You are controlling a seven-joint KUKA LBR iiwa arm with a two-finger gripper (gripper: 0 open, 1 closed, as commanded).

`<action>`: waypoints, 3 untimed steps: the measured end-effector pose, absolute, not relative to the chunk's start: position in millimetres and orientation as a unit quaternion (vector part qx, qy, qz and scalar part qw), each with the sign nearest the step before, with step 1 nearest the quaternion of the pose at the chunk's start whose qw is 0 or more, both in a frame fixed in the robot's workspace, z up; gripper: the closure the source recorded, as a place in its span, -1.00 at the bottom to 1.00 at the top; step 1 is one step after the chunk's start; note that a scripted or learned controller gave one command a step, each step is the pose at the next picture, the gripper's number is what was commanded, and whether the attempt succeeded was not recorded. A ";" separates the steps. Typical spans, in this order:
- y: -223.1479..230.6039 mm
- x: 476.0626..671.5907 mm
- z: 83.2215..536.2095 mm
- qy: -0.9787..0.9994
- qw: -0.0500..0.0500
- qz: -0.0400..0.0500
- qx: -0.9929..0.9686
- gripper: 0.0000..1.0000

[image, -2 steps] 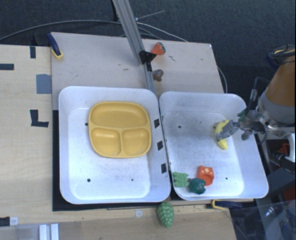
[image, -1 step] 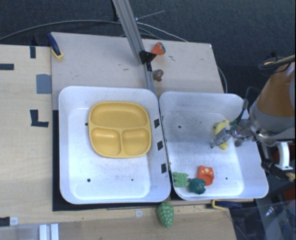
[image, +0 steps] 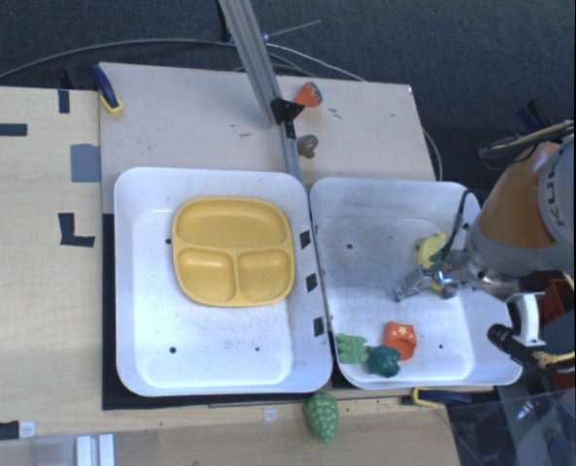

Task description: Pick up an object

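Two white bins are seen side by side at mid-frame. The left bin (image: 137, 289) holds a yellow divided tray (image: 234, 249) in its upper half. The right bin (image: 365, 212) holds the loose objects: a yellow object (image: 429, 251) at right of centre, an orange-red object (image: 400, 337) lower down, and a green piece (image: 351, 347) touching a darker teal piece (image: 384, 361) against the bottom rim. A green bumpy object (image: 321, 415) lies outside the bins, on the bench at lower centre.

The arm is seen entering from the right edge, and the gripper (image: 425, 282) is placed low over the right bin, just below the yellow object. Whether the fingers are spread or pressed together cannot be told; the metal parts merge with the scuffed bin floor. No object is seen between them.

Progress is judged early: the approach is made, but no grasp is confirmed and nothing is lifted. The yellow object is judged the likely target, being nearest. Closing on it and raising it clear of the bin are left to do.
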State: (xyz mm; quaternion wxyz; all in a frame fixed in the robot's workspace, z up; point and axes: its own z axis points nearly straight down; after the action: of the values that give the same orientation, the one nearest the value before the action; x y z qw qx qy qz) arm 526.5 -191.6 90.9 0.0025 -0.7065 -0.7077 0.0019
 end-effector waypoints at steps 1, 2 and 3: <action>-191.4 527.5 103.6 -0.708 0.002 0.001 -0.706 1.00; -195.5 521.3 149.2 -0.707 -0.001 0.000 -0.707 1.00; -198.1 513.7 196.5 -0.707 -0.002 -0.001 -0.707 1.00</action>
State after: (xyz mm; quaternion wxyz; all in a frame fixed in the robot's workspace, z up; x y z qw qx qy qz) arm 513.7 -198.1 196.5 -0.0017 -0.7069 -0.7073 -0.0005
